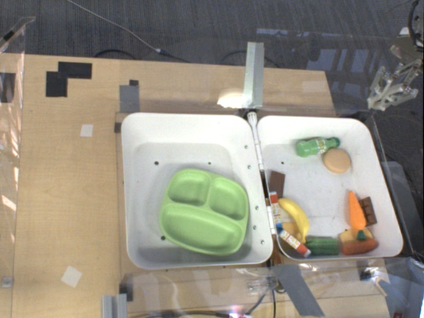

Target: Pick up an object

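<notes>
lying in the right bin [371, 144], the candidates for picking are gathered mostly toward its near edge, while a green divided plate [205, 211] is seen in the left bin [132, 177] on the wooden counter [66, 197]. a green bottle [317, 146] is laid on its side at the far end, with a tan round piece [337, 161], perhaps a bread roll, touching it. a banana [295, 217] is set beside the divider, a carrot [356, 209] near the right wall with a brown block [368, 211] just beside it, and a dark green vegetable [322, 246] along the near wall. these are judged to be light, stiff toy foods with smooth, somewhat slippery skins. the carrot is well apart from the banana, so a hold across its narrow middle is judged easiest; the bottle may roll if nudged. the gripper [392, 88] is seen at the upper right, outside the bins and well apart from every object; nothing is held, and whether it is spread or pressed together cannot be told. no brand, label or writing can be read on anything.
</notes>
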Controlling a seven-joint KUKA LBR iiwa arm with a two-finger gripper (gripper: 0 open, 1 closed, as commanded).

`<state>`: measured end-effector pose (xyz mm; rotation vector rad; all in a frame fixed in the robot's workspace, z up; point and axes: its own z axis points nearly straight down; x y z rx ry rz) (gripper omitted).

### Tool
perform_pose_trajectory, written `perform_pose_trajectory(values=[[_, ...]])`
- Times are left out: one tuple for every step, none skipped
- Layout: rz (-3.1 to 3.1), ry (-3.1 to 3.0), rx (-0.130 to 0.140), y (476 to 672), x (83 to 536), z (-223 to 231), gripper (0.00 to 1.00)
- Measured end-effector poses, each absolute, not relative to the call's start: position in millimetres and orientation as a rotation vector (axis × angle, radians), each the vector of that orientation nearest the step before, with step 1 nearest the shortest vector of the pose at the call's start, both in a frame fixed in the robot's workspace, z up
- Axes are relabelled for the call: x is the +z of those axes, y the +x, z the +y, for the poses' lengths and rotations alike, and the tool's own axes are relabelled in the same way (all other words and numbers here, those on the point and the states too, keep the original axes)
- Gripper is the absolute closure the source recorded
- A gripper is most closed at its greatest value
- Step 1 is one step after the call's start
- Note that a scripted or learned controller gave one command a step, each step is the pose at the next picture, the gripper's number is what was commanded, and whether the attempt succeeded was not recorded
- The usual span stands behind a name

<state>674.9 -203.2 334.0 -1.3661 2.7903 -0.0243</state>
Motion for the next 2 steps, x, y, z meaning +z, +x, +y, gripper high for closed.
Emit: perform_pose_trajectory(values=[[2.503, -1.893, 0.003, 622.9, 179.8, -158.6, 1.00], [2.602, -1.734, -0.015, 661.2, 258.0, -153.1, 1.00]])
